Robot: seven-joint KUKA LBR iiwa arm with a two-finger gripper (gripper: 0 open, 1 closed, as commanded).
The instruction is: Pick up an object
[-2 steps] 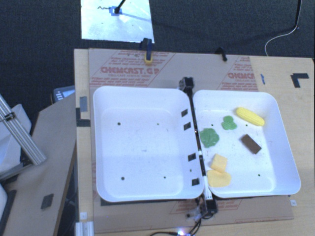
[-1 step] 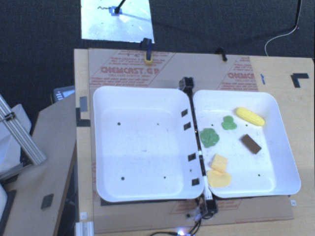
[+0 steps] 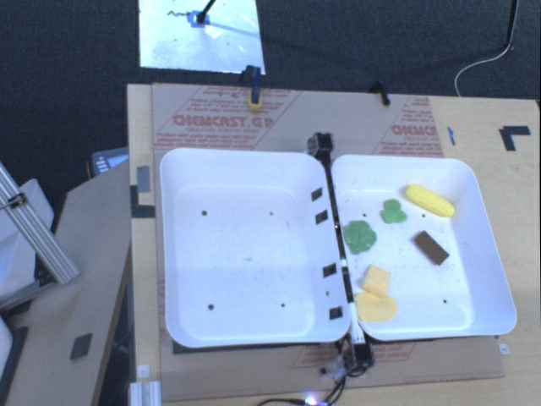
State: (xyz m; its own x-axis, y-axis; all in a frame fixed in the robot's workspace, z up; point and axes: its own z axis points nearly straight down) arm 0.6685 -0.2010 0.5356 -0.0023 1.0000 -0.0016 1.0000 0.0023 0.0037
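Wooden bench (image 3: 144, 252), pale top. A clear sheet with red lettering (image 3: 279, 118) lies flat on it and covers most of the surface. Two shallow white bins sit on that sheet, side by side and touching: left bin (image 3: 182, 172), right bin (image 3: 489, 252). Black clips (image 3: 321, 217) run along the seam between them. Beyond the left bin, at the sheet's far edge, a small yellow-and-blue clamp (image 3: 253, 87).

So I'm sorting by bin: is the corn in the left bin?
No, the corn lies in the right bin, near its far edge beside the green pieces.
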